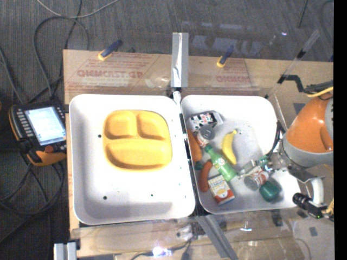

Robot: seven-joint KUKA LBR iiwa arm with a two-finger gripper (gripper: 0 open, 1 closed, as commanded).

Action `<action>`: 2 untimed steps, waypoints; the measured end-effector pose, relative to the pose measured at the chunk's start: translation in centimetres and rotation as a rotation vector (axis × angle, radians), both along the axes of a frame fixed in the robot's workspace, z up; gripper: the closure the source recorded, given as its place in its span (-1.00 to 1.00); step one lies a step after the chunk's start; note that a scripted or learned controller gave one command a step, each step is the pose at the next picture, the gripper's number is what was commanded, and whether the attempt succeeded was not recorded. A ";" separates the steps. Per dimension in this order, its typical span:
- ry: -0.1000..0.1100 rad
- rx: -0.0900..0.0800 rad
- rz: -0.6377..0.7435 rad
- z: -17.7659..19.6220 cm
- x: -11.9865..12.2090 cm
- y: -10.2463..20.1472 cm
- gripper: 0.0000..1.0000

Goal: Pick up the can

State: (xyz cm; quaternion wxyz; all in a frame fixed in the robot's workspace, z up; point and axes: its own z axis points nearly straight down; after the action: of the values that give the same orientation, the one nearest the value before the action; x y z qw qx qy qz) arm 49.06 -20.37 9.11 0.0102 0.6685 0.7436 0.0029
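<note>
Here we are, and the arm is reaching in from the right over the right bin (255, 106). Its end effector (267, 166) sits low at the near right corner of the clutter. From where I stand I cannot tell whether it is wide or narrow, because the wrist and the jumble below hide that.

The can (252, 181) looks to be lying on its side. It's a silvery end with a red label, just under the tip of the end effector. It's hemmed in, too: a dark green object (270, 190) touches it on the right, and the juice box (220, 190) lies nearby on the left. The green bottle (220, 164) slants past just above that, with the banana (230, 145) further up.

Over in the left bin (81, 161), the yellow tray (138, 140) sits alone, well away from the action.

I'd call this the approach, right on the point of the grasp. Nothing is lifted, and I see no can in its grip.

The next move needs care. It should settle squarely over the can's body, close across the round sides rather than the ends, and stay clear of that green neighbour. The can may well roll off if nudged.
</note>
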 end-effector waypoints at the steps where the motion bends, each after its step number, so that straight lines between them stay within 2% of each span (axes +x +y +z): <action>1: 0.000 0.002 0.000 0.9 0.0 0.1 1.00; 2: 0.021 0.008 0.248 9.9 -0.6 3.2 1.00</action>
State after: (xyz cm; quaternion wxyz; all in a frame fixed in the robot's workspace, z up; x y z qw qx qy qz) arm 48.41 -17.15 19.00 -0.0009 0.5715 0.8206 0.0001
